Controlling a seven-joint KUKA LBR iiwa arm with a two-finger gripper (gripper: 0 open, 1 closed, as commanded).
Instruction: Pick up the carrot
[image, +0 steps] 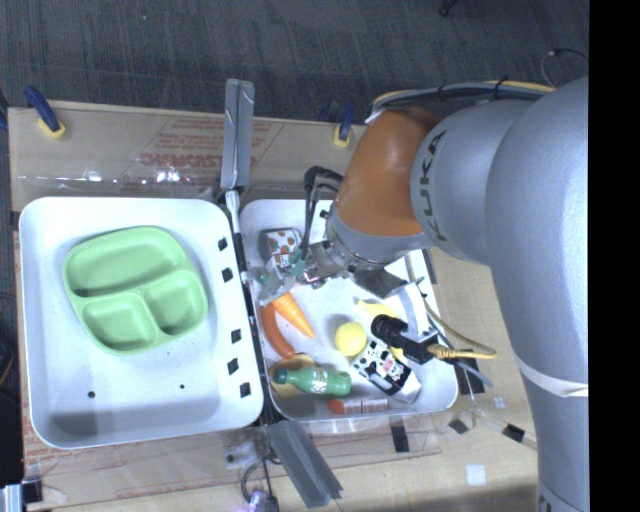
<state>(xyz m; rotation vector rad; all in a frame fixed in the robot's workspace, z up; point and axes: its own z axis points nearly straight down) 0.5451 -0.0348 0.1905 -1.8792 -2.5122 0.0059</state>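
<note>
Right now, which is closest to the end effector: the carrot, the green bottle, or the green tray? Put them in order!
From the end effector:
1. Carrot, just below it, right bin.
2. Green bottle, at that bin's lower edge.
3. Green tray, over in the left bin.

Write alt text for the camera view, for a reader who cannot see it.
A grey and orange robot arm reaches from the right over the right white bin, its gripper just above an orange carrot lying among a lemon, a green bottle and small packages. The left white bin holds a green divided tray.
</note>
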